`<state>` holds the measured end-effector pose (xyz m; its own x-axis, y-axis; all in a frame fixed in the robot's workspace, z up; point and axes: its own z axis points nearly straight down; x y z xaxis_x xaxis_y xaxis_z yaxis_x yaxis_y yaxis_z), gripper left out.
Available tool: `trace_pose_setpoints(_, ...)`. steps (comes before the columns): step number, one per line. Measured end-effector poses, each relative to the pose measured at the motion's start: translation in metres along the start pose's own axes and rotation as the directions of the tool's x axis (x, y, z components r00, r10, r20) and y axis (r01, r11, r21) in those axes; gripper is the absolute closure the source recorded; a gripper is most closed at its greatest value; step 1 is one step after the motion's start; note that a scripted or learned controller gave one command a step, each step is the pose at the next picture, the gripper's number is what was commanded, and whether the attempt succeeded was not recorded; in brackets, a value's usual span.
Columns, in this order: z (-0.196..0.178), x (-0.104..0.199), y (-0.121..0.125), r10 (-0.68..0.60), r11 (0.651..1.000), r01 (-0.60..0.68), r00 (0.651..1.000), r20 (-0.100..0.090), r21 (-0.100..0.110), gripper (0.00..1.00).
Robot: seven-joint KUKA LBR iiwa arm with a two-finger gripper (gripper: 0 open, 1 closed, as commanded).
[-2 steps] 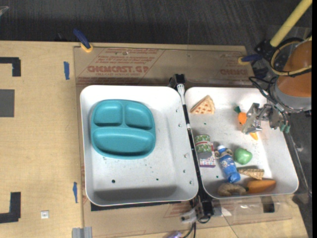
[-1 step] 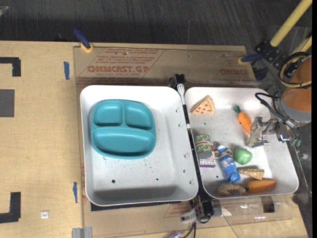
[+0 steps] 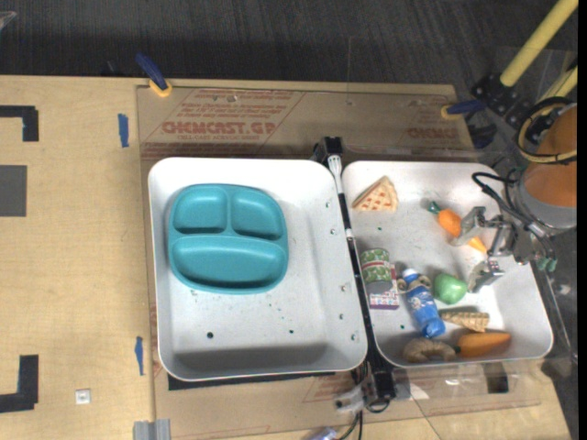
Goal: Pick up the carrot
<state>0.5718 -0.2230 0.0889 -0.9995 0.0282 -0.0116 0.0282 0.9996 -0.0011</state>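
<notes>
Your gripper [image 3: 486,246] sits low over the right bin [image 3: 532,324], toward its right side, with the fingers spread apart and nothing between them. One finger [image 3: 473,218] points up-view and the other [image 3: 486,273] down-view.

The carrot [image 3: 448,222] lies in the upper middle of that bin, orange with a green tip, just beside the up-view finger and on its left. You cannot tell from this angle whether that finger touches it. The carrot rests on the bin floor, so it is not lifted.

A small yellow-orange piece [image 3: 478,243] sits in the gap between the fingers; what it is cannot be made out. A green ball [image 3: 449,288] lies just left of the lower finger. Further out: a pizza slice [image 3: 376,196] at the bin's upper left, a can [image 3: 378,278] by the divider, a blue bottle [image 3: 422,306] beside it, and an orange item [image 3: 483,342] along the near wall.

The left bin [image 3: 303,328] holds a teal tray [image 3: 227,237], well apart from the work.

Judgement: approach is made, grasp is not. The open span appears off to the right of the carrot, not around it. Left to do: centre on the carrot, close, lift.
</notes>
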Motion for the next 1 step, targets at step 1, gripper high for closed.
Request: trace_pose_setpoints(1, 0.0012, -0.0402, 0.0021, 0.206, 0.978, -0.206, 0.978, 0.001, 0.000, 0.00)
